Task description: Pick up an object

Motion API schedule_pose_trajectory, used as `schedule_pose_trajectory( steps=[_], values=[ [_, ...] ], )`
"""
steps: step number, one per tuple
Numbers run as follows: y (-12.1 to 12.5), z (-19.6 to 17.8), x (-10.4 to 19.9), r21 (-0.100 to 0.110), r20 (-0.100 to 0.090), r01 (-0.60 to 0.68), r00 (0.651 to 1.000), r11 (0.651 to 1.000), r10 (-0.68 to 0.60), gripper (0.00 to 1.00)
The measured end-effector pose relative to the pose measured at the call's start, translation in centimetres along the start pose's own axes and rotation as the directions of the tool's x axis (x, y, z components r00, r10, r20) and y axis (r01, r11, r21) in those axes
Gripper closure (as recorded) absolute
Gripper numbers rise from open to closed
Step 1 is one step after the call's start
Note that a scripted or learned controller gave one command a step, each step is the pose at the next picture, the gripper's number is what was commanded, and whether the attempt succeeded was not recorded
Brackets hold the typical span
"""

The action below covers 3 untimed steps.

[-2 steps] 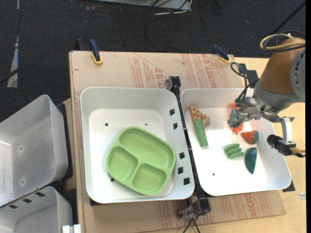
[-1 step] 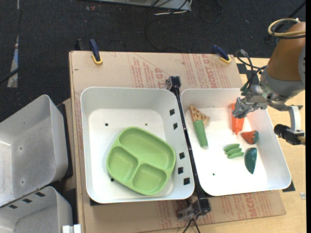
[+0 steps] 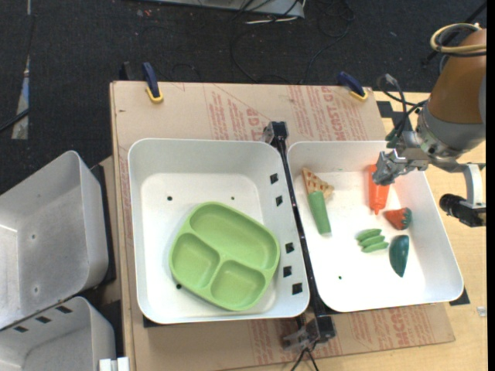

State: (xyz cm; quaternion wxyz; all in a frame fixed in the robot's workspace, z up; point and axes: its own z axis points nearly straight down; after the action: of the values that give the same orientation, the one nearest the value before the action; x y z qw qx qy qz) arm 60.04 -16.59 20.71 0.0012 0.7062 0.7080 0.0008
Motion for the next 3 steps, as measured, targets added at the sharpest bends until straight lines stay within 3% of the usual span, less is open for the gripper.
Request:
schedule_pose_trajectory(
  steps=[3],
  values=[
    [-1.6, -1.7, 17.7, 0.005, -0.003, 0.006, 1.0, 1.0, -0.006, 1.0]
  ],
)
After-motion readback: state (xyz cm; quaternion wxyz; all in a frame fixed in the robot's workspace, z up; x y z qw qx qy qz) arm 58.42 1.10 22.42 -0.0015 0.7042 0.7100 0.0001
